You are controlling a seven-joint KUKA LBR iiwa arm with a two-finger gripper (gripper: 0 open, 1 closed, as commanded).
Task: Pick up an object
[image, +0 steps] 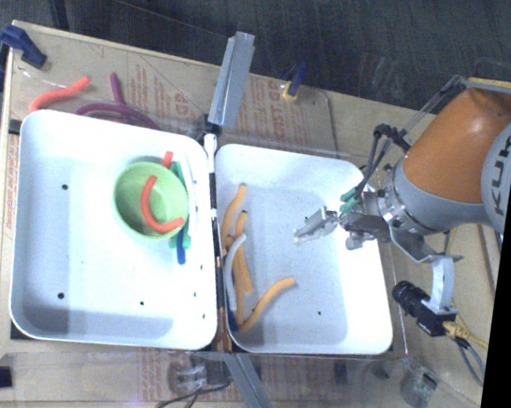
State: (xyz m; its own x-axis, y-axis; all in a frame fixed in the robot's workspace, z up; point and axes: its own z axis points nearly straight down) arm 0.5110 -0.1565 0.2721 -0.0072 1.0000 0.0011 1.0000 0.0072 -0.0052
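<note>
A pale wooden bench (pixel 159 81) stands on a dark carpeted floor and bears two shallow white plastic bins side by side. The left white bin (pixel 64 294) holds a light green round plastic bowl (pixel 147 200) a little toward twelve o'clock of its middle, with a curved red strip (pixel 152 217) lying across it and a short blue stick (pixel 180 249) touching the bowl at its five o'clock side. The right white bin (pixel 352 325) holds several soft orange tube-shaped pieces: one bent orange tube (pixel 266 299) near its six o'clock side, and others (pixel 236 207) stacked along its nine o'clock wall. The grey arm with its orange band (pixel 462 143) reaches in from three o'clock. Its two-finger gripper (pixel 313 227) hangs over the right bin, toward that bin's one o'clock part, well apart from the orange tubes. Its metal fingers look slightly spread, with nothing between them. On the bench at eleven o'clock, beyond the left bin, lie an orange-red bent strip (pixel 59 93) and a purple cord (pixel 118 111).
</note>
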